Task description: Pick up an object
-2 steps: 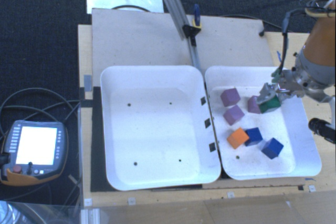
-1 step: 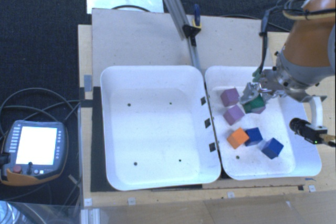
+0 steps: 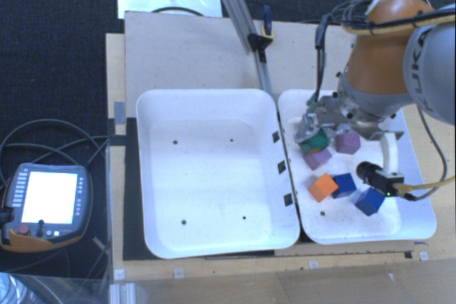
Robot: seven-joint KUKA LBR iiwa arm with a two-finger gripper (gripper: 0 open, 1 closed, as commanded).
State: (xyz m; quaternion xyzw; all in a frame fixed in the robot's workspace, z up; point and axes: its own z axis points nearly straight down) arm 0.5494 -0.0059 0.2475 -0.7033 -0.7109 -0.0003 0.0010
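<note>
My gripper (image 3: pixel 314 126) hangs low over the left part of the right bin (image 3: pixel 413 221), under the orange wrist band (image 3: pixel 388 46). Directly beneath it lies a green block (image 3: pixel 313 142), partly covered by the gripper. A purple block (image 3: pixel 318 157) touches the green one on its near side. Another purple block (image 3: pixel 348 144) sits just to the right. Closer to the front lie an orange block (image 3: pixel 323 186), a blue block (image 3: pixel 344 184) and a second blue block (image 3: pixel 370 201).
The left bin (image 3: pixel 153 110) adjoins the right one, with black clips (image 3: pixel 281 167) along the shared wall. A slanted metal pole (image 3: pixel 239 3) rises behind the bins. A black cable plug (image 3: pixel 377 178) hangs by the blue blocks. A teach pendant (image 3: pixel 46 206) lies far left.
</note>
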